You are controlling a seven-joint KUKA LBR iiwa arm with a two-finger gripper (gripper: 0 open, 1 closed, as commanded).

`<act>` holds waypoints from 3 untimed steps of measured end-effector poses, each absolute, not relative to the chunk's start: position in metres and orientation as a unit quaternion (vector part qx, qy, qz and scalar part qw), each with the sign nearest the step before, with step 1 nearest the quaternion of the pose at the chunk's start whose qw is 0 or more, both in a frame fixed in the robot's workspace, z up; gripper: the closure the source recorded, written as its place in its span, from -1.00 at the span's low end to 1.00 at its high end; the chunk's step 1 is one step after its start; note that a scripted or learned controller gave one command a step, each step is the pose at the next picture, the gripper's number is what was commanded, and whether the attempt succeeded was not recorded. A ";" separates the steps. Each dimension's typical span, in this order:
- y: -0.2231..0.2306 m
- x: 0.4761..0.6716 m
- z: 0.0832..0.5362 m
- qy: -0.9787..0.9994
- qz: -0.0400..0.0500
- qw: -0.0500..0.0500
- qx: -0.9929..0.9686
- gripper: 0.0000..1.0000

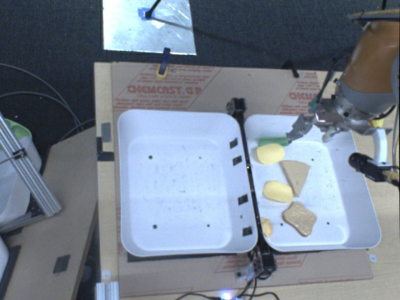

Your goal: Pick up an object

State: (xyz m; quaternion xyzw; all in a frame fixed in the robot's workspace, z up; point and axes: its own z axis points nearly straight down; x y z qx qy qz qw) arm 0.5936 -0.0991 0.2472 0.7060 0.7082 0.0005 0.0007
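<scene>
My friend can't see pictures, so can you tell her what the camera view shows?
A grey and orange robot arm reaches in from the right, its gripper hovering over the right white bin. That bin holds a green block, two yellow lumps, a tan wedge and a brown bread-like piece. The left white bin sits beside it.

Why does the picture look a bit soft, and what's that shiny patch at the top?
In the camera view, the shiny patch is a metal sheet catching the light and glaring pale grey. The whole camera view is low in detail, so the food pieces, like the yellow piece, have soft edges. The white bins are evenly lit, with only faint shadows. The gripper and arm look slightly blurred.
</scene>
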 end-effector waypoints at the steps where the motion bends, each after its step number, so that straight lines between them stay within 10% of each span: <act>1: -0.121 0.515 0.140 0.706 -0.004 -0.006 0.708 -1.00; 2: -0.123 0.554 0.083 0.708 0.002 0.002 0.706 -1.00; 3: -0.124 0.555 0.097 0.708 0.003 0.004 0.706 1.00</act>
